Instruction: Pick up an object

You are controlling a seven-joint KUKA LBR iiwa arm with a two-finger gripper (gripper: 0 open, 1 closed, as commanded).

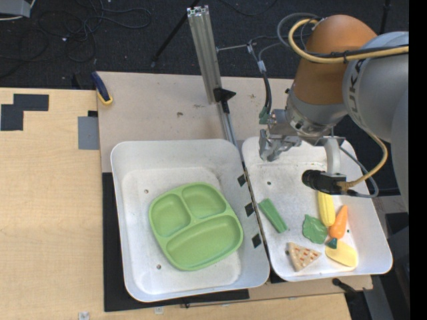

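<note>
Hanging over the far left corner of the right bin (373, 262), the gripper (269, 151) points down at bare white floor; its metal fingers blur into one grey mass from this angle, so whether they stand apart or together cannot be told, and nothing is seen between them. Arm (347, 72): grey, with an orange band, entering from the right above the bin. Right bin contents, all lying well apart from the gripper toward the near side: green block (273, 215), flat and slanted, near the left wall; dark green piece (313, 229), crumpled in outline, to its right; pizza slice (303, 255), tan, by the near wall; corn (325, 209), yellow, upright in the picture; carrot (339, 223), orange, just beside the corn and touching it; yellow piece (343, 253), below the carrot. A black fitting (323, 179) with a cable sits just above the corn. Left bin (127, 159) contents: plate (195, 226), light green, three compartments, lying flat and slightly turned. Behind the bins: metal post (205, 52), tilted, on the bench (147, 109).
</note>
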